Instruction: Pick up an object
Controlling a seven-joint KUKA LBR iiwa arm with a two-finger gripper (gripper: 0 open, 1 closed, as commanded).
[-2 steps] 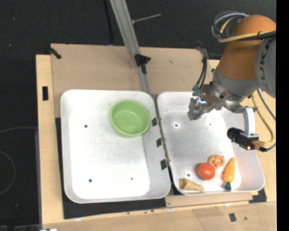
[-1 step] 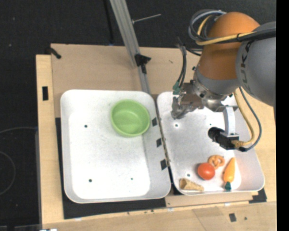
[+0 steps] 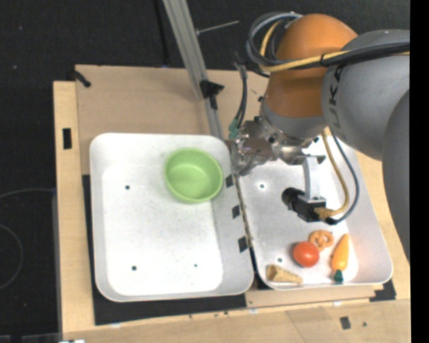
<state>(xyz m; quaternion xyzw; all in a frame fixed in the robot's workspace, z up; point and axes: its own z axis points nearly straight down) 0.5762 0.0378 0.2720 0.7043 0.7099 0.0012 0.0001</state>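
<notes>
A grey arm's gripper (image 3: pixel 244 156) hangs over the right bin's (image 3: pixel 364 224) near-left corner, its grip state impossible to tell, while a tomato (image 3: pixel 306 254), likely light, smooth and best grasped across its middle, lies near the front rim.

Tan wooden bench (image 3: pixel 128 98) on dark floor (image 3: pixel 28 20) (black, dim)

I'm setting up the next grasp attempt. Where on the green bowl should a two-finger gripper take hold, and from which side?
Probably the rim. The green bowl sits upright and open in the left bin, so its thin wall is exposed all round. Come straight down with one finger inside and one outside, on the rim's left part, which faces bare bin floor, away from the bin wall near its right edge.
</notes>
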